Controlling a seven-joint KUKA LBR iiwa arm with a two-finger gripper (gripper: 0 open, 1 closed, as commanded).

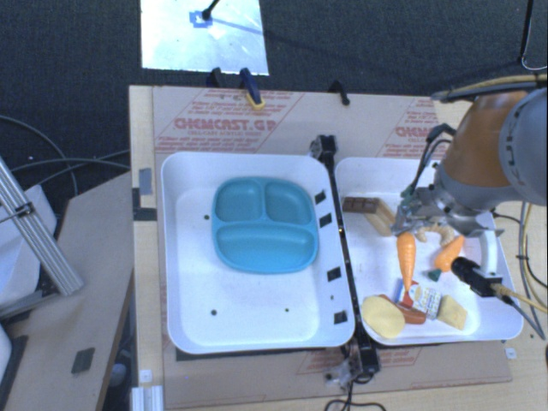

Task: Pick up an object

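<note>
- My arm (492, 157) reaches in from the right of the view, over the right bin (366, 264) on the tabletop (223, 127).
- My end effector (413, 215) is low over the far half of the right bin, above the toy food there.
- End effector state: I cannot tell how far open it is. The wrist hides it from this angle. I see nothing clearly held in it.
- Candidate objects for the pick are all in the right bin:
  - A long orange carrot (406, 259) lies lengthwise just on the near side of my end effector. Its thick end is closest to the end effector, and I cannot tell whether they touch.
  - A shorter orange carrot (449, 253) lies tilted, just to the right of the long one.
  - A tan block (383, 222) lies just left of my end effector.
  - A brown chocolate bar (360, 204) lies beside the tan block, near the wall between the bins.
  - A yellow round piece (384, 315) sits at the near edge of the bin.
  - A reddish sausage (413, 316) lies against the yellow piece.
  - A small printed packet (425, 298) and a pale yellow wedge (455, 313) lie side by side near the front right corner.
- The left bin (257, 306) holds a blue divided plate (264, 227), lying flat and well apart from my end effector.
</note>
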